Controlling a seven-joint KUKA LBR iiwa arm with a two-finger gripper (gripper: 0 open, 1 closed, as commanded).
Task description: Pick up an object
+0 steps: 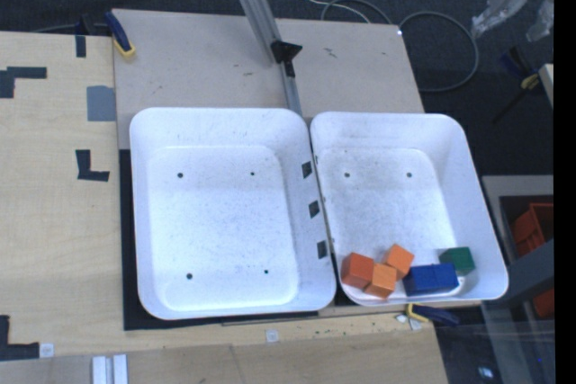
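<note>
Orange, blue and green blocks crowd the right bin's [450, 139] near edge: three orange cubes [358, 269] touching, the blue block [430, 279] beside them, the green one [458, 259] behind it. Your gripper [513, 0] sits well apart, top right, off the bench; its state you cannot tell.

Fixed above the bench [216, 49], looking down at a slant on both white bins. Far enough back to take in the left bin [148, 193] and the right bin [459, 166] whole, plus bench on the left bin's far and outer sides. Dark floor beyond the bench's far edge. Metal rail [256, 0] rising toward the lens from behind the bins' shared edge, possibly the camera's own mast.
</note>
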